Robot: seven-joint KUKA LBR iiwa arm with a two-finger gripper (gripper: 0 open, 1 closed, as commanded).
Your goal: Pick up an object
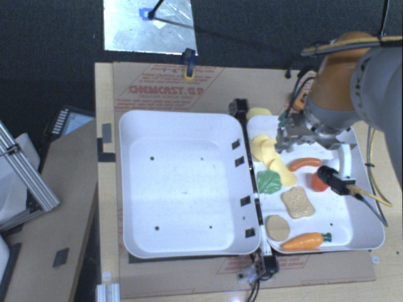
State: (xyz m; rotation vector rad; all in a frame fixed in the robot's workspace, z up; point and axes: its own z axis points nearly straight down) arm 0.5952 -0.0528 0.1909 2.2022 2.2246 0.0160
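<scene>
Grey metal fingers (283, 140) are hanging low over the right bin (371, 228), at its upper left part, but they are small and dark against the wrist, so I cannot tell whether they are spread or pressed together, and I am seeing nothing between them. Just beside them, to the left, a yellow piece of toy food (263, 147) is lying near the divider between the two bins, and a second yellow piece (281, 171) is lying below it. Moving outward, a red sausage (305, 163) is lying to the lower right of the fingers, a green leaf (268, 181) is sitting under the yellow pieces, then a cracker (297, 202), a round beige piece (278, 227) and an orange carrot (304, 240) along the bottom rim. The left bin (182, 181) is standing on the brown worktop (164, 87).

I am judging that the fingers are aiming at one of the yellow pieces. The things are lying close together, so the fingers may be pushing one aside, or be closing on two at once, or be hitting the bin wall.

The arm (343, 74) is covering the upper right of the bin, and what is lying under it is hidden. A red thing (321, 180) is partly covered by a black cable part.
</scene>
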